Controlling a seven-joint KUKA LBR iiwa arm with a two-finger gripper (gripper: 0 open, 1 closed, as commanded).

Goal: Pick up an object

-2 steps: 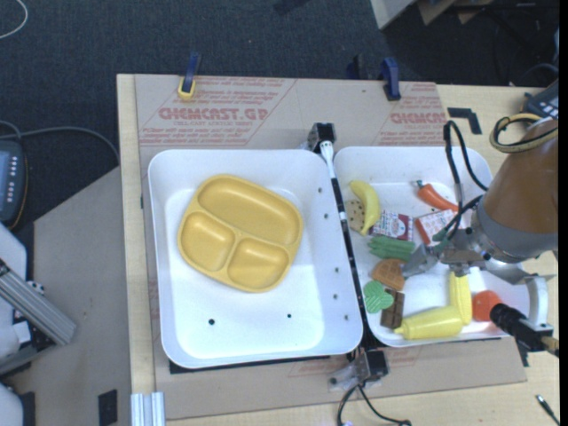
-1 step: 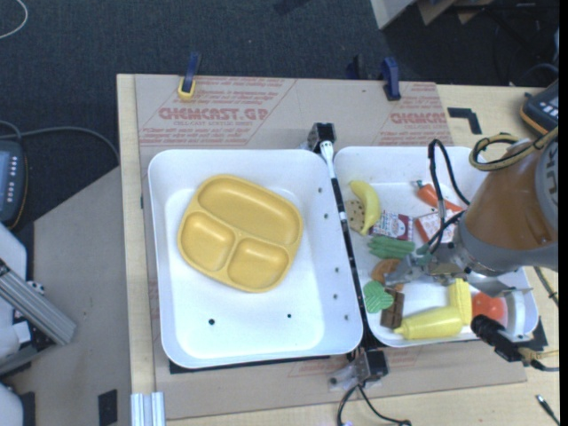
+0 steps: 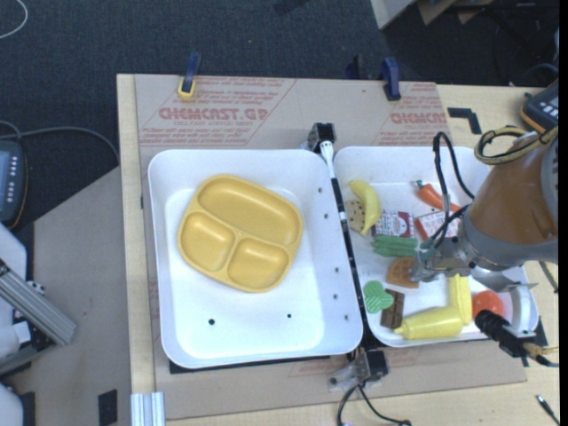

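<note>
Orange band and grey wrist fill the right edge of the frame, where my arm comes in low across the right bin [image 3: 355,162] and bends leftward toward its middle. My claw [image 3: 424,264] sits at the centre of that bin, pointing left, directly over a green piece [image 3: 393,247] and a brown piece [image 3: 404,275]. How wide the claw stands I cannot tell from this angle, nor whether it has hold of anything. Around it lie a banana [image 3: 366,204] toward the upper left of the bin, a red-and-white packet [image 3: 393,225] just beside the banana, a yellow bottle [image 3: 432,324] along the lower edge, and a green leafy piece [image 3: 376,296] at lower left. In the left bin [image 3: 169,264] rests a yellow divided tray [image 3: 240,232].
</note>
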